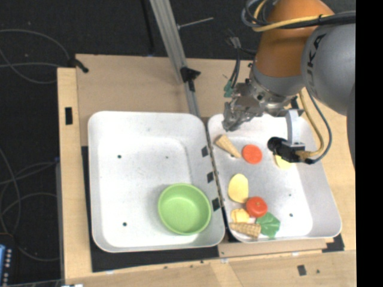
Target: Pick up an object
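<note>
end effector point(230, 123) state n/a, can't tell | L bin point(143, 172): 1 green bowl point(184, 208) | R bin point(311, 208): 2 tomatoes point(252, 154)

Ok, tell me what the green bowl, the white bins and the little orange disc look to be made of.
Green bowl: probably plastic, matte; uniform colour, soft sheen, thick rim.
White bins: look like moulded plastic, smooth, slightly glossy; rounded corners, faint speckling.
Orange disc: likely plastic toy food; flat, saturated colour, though too small to be sure.
</note>
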Motion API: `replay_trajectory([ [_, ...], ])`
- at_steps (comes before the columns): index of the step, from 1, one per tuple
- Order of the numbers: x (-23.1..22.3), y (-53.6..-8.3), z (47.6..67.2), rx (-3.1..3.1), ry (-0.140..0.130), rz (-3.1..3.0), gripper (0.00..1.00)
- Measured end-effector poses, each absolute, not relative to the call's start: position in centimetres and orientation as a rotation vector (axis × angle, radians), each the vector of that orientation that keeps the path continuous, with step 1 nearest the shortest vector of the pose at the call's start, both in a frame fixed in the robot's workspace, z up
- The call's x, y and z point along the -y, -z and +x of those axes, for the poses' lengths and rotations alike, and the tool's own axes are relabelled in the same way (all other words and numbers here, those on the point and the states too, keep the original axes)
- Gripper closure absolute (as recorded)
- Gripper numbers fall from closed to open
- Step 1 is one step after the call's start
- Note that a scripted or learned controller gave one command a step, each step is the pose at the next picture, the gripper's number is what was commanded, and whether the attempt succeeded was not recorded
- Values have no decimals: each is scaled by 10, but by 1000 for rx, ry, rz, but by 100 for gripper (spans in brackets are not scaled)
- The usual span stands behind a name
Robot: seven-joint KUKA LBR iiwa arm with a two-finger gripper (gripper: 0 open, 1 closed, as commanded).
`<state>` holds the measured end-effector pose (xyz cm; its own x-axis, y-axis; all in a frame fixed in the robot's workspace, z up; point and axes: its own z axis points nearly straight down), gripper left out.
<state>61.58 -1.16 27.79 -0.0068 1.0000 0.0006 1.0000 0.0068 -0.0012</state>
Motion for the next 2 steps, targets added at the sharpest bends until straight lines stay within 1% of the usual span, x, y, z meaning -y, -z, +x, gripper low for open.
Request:
replay_trajectory([
  [2,-78,-280,563,2229,1,-2211,100],
])
